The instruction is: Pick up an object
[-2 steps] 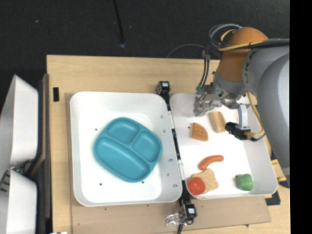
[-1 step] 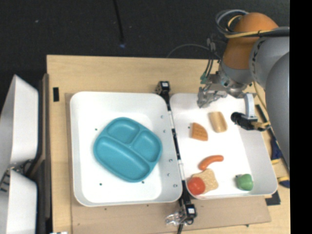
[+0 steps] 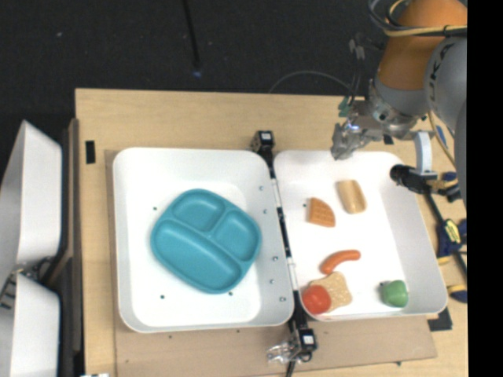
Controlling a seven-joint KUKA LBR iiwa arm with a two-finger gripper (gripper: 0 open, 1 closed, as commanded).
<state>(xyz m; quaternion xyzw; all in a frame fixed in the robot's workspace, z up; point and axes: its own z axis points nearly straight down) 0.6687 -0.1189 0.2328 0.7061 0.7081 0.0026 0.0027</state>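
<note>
Sitting in left bin [image 3: 134, 289]: blue plate [image 3: 206, 240]; right bin [image 3: 416, 234]: toy foods.

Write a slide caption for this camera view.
Claw poised above right bin's far edge; toy foods inside, blue plate in left bin.

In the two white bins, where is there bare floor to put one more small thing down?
Right bin: bare floor along the right side, between the bread roll and green pepper. Its near-left corner is crowded: tomato, toast, sausage. Left bin: bare strips around the blue tray, widest at the far corners.
</note>
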